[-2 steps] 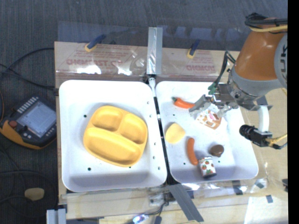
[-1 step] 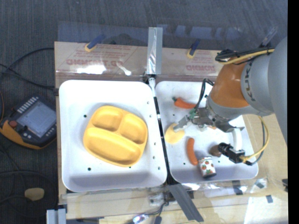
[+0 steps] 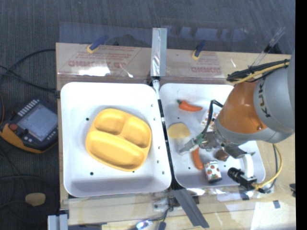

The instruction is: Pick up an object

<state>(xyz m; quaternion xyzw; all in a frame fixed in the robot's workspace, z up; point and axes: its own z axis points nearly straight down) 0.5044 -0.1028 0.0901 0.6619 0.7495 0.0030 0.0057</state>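
Observation:
My gripper [image 3: 193, 144] is low in the right bin [image 3: 249, 91], reaching in from the right under the orange-banded wrist. It sits just below a pale yellow round piece [image 3: 177, 130] and just above a small orange piece [image 3: 196, 160]. An orange carrot-like piece with a green tip [image 3: 190, 107] lies near the bin's back. A small printed can [image 3: 212, 171] stands near the front wall. Beside the wrist lies a brown piece [image 3: 221, 155], partly hidden by the arm.
The left bin [image 3: 76, 128] holds a yellow divided plate [image 3: 119, 138]. A ridge [image 3: 162, 128] separates the two bins. A handheld controller [image 3: 29, 125] lies on the floor at far left. Yellow and blue clips sit on the board behind the bins.

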